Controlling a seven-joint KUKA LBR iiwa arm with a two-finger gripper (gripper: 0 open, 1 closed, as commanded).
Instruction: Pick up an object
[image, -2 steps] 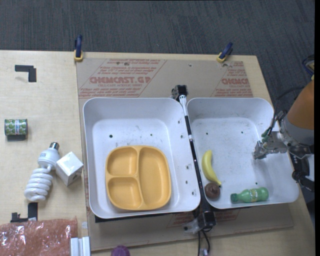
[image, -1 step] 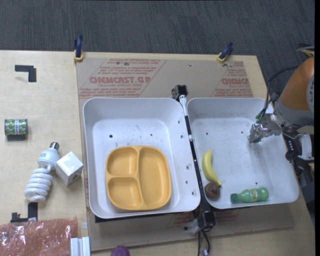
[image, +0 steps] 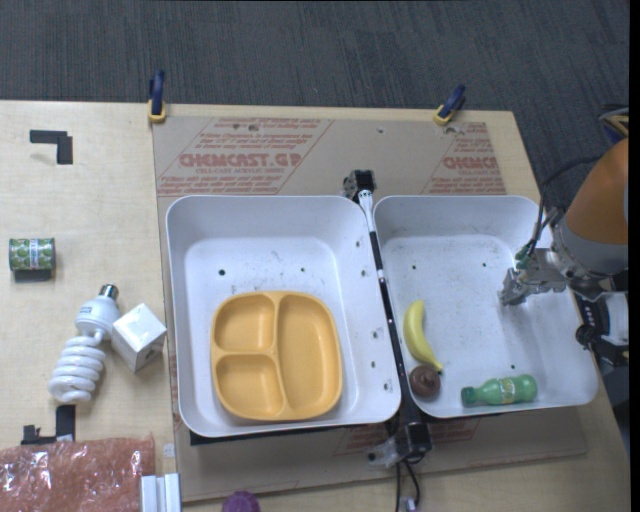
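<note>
Gripper (image: 522, 284) over right bin (image: 455, 215), right side, finger state indiscernible, holding nothing visible | banana (image: 421, 337), brown object (image: 425, 380), green bottle (image: 499, 390) along bin's front | yellow tray (image: 276, 354) in left bin (image: 260, 215)

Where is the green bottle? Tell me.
The green bottle lies on its side in the right bin, near its front wall, just right of the brown item below the banana.
</note>
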